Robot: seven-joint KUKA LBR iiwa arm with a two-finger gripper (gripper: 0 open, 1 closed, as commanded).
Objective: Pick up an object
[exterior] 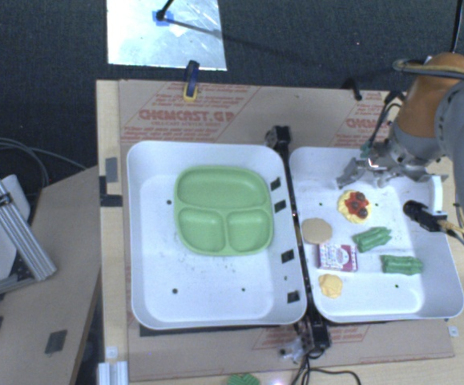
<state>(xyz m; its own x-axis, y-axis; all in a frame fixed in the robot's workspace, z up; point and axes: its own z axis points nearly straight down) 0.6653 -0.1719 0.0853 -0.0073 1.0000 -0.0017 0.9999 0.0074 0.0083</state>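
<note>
Nothing is picked up yet. The gripper is spread apart with nothing between its fingers, above the right bin. The yellow-and-red toy pizza lies just at its 6 o'clock, waiting to be grabbed.

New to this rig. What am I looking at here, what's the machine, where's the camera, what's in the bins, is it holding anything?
One fixed camera looks down at a slant on a bench with two shallow white bins. The grey arm with the orange band reaches in from the right; its end effector hovers over the right bin's far end, nothing visibly held. The left bin holds a green divided plate. The right bin holds small toy foods: a yellow and red piece just below the end effector, a tan round, two green pieces, a pink and white packet, and a yellow lump.
</note>
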